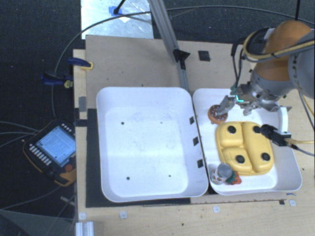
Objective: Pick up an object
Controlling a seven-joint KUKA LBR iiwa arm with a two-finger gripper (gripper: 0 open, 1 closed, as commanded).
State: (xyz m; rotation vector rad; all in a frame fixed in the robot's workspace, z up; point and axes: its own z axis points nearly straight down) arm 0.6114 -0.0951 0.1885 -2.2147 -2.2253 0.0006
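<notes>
In the right bin [290, 178] lie three things. A large yellow moulded piece [244, 147] with black dots fills its middle. A small brown ring [215, 114] rests near the bin's far left corner. A little grey and orange item [225, 174] sits at the near left corner. My gripper [236, 106] hangs over the far end of this bin, just above the yellow piece, and is open. Its left fingertip [224, 107] is right beside the brown ring. Nothing is between the fingers.
The left bin [106, 132] stands beside the right one, with black clips along their shared wall. A slanted metal pole [167, 26] crosses the far bench. A teach pendant [53, 149] lies on the floor at left. Cables trail from the wrist over the right bin's edge.
</notes>
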